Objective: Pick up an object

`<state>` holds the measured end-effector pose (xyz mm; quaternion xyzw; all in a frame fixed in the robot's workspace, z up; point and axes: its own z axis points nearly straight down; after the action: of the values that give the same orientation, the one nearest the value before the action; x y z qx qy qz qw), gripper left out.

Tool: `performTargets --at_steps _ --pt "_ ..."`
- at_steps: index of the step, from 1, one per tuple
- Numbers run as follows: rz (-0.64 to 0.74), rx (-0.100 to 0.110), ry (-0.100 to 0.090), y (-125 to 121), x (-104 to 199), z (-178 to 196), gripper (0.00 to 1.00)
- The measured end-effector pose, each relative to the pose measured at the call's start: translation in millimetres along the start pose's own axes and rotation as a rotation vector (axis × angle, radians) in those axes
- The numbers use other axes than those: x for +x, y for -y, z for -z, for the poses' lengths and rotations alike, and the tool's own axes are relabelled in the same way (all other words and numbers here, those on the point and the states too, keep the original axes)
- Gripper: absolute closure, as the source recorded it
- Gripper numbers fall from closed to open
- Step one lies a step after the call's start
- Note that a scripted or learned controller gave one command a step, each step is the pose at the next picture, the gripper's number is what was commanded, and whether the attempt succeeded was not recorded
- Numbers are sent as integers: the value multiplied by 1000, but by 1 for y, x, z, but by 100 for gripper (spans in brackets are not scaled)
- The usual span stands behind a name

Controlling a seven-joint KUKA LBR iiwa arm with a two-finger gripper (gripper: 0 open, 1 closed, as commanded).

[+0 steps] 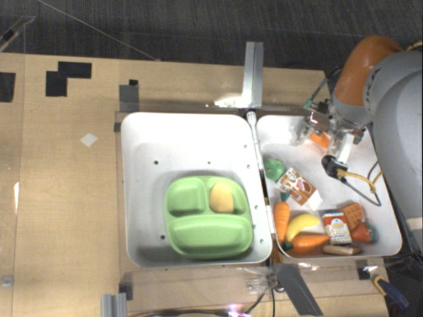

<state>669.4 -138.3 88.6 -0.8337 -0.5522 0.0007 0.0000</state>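
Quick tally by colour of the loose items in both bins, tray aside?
Green: 1, a green item in the right bin.
Yellow: 2, a lemon on the green tray, and a banana.
Orange: 2, carrots.
Printed packets: 2.
Total: 7 clearly countable; the bottom-right pile is too cluttered to count.
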Motion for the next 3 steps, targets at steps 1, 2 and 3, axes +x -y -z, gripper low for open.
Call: performTargets --at_steps 1,2,3 --pt "6 -6 -3 -2 3 13 100" --pt "-147 -6 -5 31 76 99 100" --pt "-155 -2 -2 57 4 17 100"
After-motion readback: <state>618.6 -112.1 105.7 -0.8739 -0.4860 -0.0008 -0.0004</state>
